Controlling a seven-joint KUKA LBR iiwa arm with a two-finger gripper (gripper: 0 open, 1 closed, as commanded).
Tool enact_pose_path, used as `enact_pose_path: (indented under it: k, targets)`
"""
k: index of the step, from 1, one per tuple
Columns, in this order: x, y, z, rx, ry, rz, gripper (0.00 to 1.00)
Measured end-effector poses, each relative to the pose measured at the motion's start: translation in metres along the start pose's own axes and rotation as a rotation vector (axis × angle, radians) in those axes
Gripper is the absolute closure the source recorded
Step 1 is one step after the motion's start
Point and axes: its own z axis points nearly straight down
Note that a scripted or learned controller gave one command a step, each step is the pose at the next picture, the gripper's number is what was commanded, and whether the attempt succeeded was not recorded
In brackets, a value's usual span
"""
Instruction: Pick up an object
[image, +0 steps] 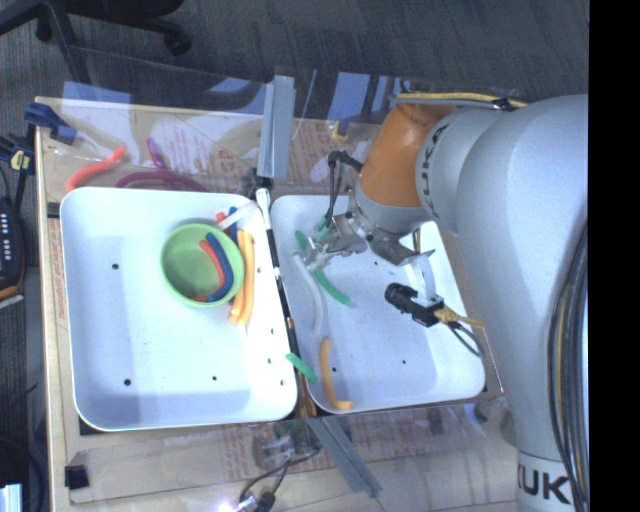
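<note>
Bench (180, 140) under 2 white bins (140, 390)

I can read one marking from here: the black capital letters "KU", followed by part of a third letter cut off at the frame limit, printed on the grey base of the arm (545, 440) at the lower right. Faint reddish print runs across the tabletop (200, 150) surface beyond the bins, but I cannot make out any word of it. I find no other legible label or number.
</note>
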Motion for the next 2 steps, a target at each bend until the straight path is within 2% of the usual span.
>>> enact_pose_path:
  k: [1, 2]
  targets:
    - [0.000, 0.000, 0.000, 0.000, 0.000, -0.001, 0.00]
    - [0.005, -0.012, 0.030, -0.002, -0.009, -0.012, 0.00]
